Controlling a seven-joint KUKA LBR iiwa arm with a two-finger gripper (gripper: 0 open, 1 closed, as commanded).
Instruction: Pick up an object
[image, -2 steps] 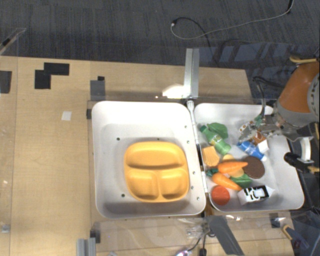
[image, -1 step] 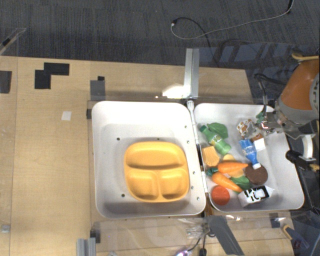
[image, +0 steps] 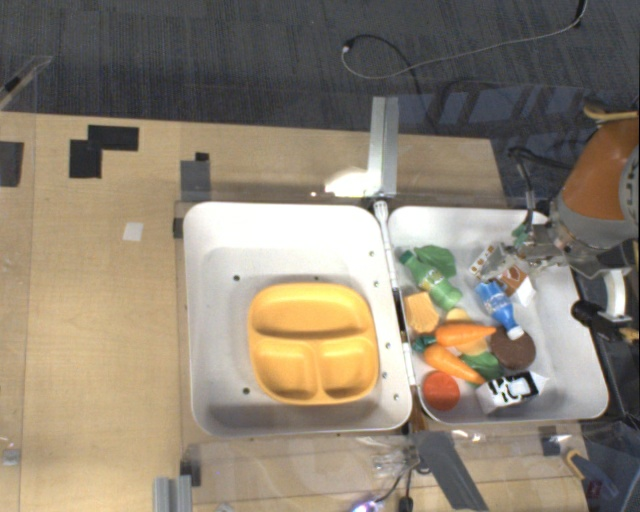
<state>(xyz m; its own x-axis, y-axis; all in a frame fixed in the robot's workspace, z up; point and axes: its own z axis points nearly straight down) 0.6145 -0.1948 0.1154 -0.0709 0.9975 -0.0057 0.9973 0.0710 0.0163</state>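
A blue bottle (image: 497, 306) lies in the right bin (image: 590, 400), just below and left of the gripper (image: 497, 262); whether the jaws are wide or narrow cannot be told. Carrots (image: 458, 350), a tomato (image: 441, 391) and a green toy (image: 434, 268) lie farther left, and a yellow tray (image: 312, 340) sits in the left bin (image: 215, 300).

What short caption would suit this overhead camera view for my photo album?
Robot arm's gripper hovers over a right bin of toy food, beside a yellow divided tray in the left bin.
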